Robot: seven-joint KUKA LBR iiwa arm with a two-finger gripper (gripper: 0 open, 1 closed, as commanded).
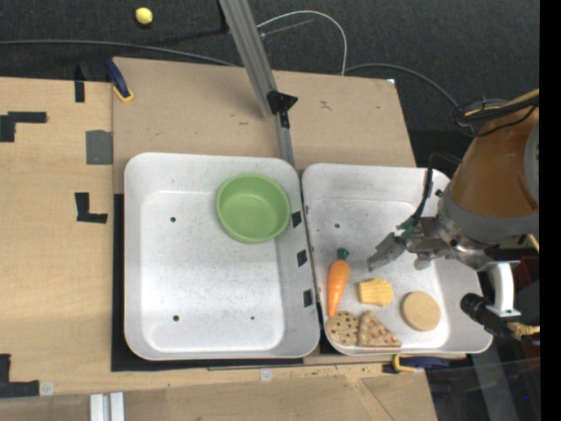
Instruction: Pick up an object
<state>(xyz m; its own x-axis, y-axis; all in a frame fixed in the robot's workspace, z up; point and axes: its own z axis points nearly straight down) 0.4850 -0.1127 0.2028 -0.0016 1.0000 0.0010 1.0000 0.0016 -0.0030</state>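
My gripper [401,256] hangs over the right bin [368,191], a little above its floor, with its fingers spread and nothing between them. Just below it lies a yellow cheese wedge [375,292]. An orange carrot [337,286] with a green top lies to the wedge's left. A round tan biscuit [421,310] sits at the lower right. Along the bin's front edge rest a chocolate-chip cookie [344,327] and a pizza slice [378,332], side by side. A green bowl [253,207] stands upright in the left bin [175,270], near its back right corner.
A slanted metal pole [250,42] comes down to the back edge between the bins. Thin cables [333,33] loop behind the right bin. A small yellow ball [144,15] lies on the dark floor at the far left, and a blue clamp [120,82] grips the board's corner.
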